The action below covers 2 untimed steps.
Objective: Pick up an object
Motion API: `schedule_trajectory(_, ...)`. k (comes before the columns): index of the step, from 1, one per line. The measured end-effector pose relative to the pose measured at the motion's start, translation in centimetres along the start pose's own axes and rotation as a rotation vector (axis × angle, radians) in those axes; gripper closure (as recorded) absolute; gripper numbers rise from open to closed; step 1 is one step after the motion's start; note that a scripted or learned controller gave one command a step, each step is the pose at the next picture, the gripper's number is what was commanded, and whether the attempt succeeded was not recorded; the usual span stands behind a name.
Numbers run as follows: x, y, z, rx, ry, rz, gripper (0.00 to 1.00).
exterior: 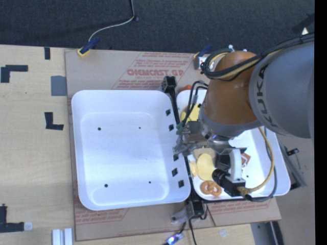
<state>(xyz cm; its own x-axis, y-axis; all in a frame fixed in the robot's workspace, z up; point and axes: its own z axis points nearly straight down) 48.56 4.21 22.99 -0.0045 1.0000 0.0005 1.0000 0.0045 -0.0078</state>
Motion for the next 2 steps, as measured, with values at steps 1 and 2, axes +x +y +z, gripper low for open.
schedule_trajectory(1,10.5,6.6,3.5,-0.004,0.002,-0.006,1.0)
schedule_trajectory(2,15.2,11.3,-7.1,-0.02,0.004,-0.003,1.0)
